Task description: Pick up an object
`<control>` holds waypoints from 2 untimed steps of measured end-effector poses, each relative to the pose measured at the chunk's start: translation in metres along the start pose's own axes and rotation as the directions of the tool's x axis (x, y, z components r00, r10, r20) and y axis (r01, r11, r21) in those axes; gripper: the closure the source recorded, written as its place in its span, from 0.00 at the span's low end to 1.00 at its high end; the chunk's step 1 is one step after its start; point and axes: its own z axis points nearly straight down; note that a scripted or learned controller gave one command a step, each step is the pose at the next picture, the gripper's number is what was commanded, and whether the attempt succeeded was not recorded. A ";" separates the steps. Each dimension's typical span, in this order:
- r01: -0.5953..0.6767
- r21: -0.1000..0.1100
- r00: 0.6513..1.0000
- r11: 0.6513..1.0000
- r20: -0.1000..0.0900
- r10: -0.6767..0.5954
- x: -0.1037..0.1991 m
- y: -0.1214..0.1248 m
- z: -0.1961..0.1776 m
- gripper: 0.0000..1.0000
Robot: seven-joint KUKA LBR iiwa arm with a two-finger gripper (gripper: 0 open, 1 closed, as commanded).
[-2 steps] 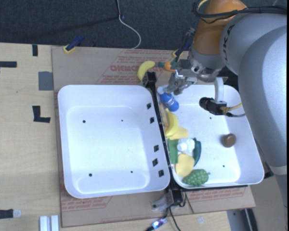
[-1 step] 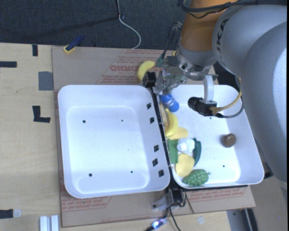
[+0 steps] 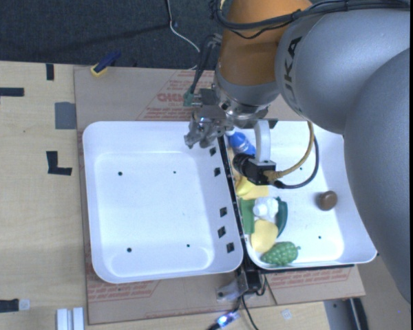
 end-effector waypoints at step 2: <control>-0.006 0.011 1.000 1.000 0.007 0.006 0.125 -0.032 0.036 1.00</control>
